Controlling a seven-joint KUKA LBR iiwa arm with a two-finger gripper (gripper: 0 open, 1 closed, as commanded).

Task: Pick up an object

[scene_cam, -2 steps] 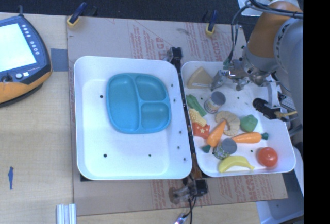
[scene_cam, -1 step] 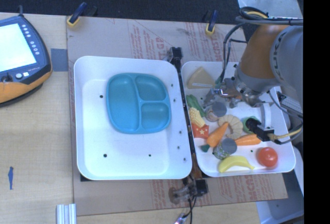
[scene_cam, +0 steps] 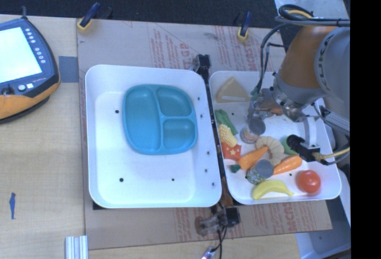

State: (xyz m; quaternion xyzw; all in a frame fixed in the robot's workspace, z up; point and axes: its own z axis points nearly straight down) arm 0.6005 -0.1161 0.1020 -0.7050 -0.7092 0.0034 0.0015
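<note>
Two-finger gripper low in the right shallow white bin, over a small grey round disc. Grip state: cannot tell. Nearby lie an orange plastic carrot, yellow banana and red tomato. Blue divided plate sits in the left white bin.

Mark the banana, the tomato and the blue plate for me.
banana (scene_cam: 271,190): camera view, middle of its yellow curve.
tomato (scene_cam: 308,181): camera view, centre of the red round.
blue plate (scene_cam: 140,119): camera view, floor of its large compartment.
</note>
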